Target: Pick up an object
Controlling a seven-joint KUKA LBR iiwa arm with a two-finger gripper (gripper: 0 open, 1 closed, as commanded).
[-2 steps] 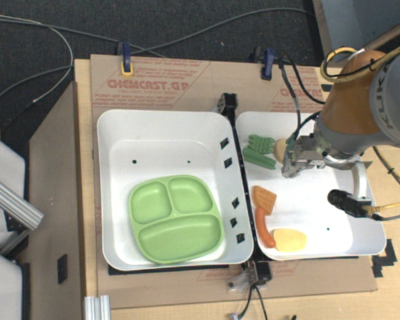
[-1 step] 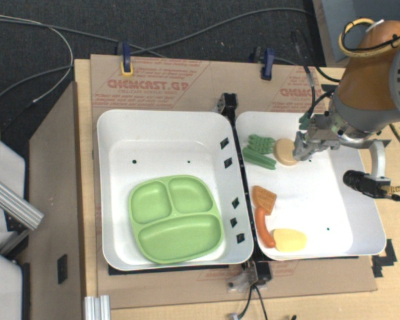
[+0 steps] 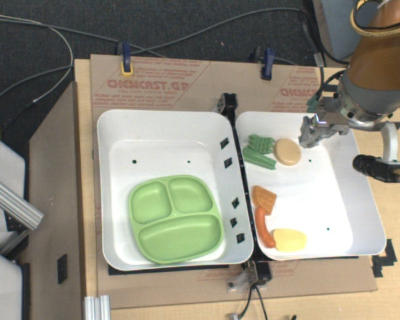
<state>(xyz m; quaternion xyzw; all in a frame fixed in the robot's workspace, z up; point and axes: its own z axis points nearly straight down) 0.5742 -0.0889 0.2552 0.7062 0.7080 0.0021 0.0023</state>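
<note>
1. Here, the gripper is hanging over the upper part of the right bin, and nothing is showing between its tips; how far apart they stand cannot be told from this slant.
2. The nearest candidate, a tan round piece, is lying just to the camera's left of the gripper and slightly toward the bottom of the view, touching or nearly touching a green ridged piece.
3. That green piece is running its long axis slantwise, from upper left to lower right.
4. An orange wedge, a red-orange stick and a yellow piece are sitting farther down the bin, well apart from the gripper.
5. The arm is reaching in from the right, wrist pointing downward.
6. The left bin is holding a green divided plate.
</note>
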